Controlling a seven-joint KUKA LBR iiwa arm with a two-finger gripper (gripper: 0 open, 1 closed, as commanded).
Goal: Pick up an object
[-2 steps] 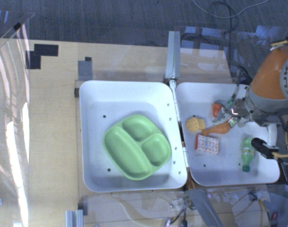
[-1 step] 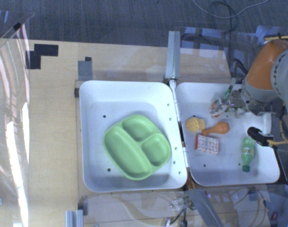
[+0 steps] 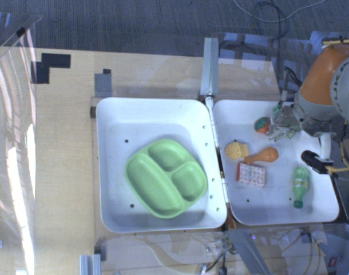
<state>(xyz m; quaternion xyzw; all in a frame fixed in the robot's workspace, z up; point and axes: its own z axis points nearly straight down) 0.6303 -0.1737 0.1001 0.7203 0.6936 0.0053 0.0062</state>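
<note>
Green plastic lies nearest in my right bin (image 3: 329, 211): a small bottle (image 3: 300, 187) on its side by the front right corner, with a red-and-white patterned packet (image 3: 251, 175) left of it, while a green three-part tray (image 3: 166, 177) fills the left bin (image 3: 111, 153). Farther back lie a yellow corn cob (image 3: 236, 150) and a tan drumstick (image 3: 262, 155). At the far edge my gripper (image 3: 279, 128) hangs just beside a small green-and-orange toy (image 3: 261, 125); whether my fingers are clenched or released, I cannot tell.

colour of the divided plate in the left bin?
Light green, all three compartments. The divided plate shows plainly in the camera view, lying in the left bin.
</note>
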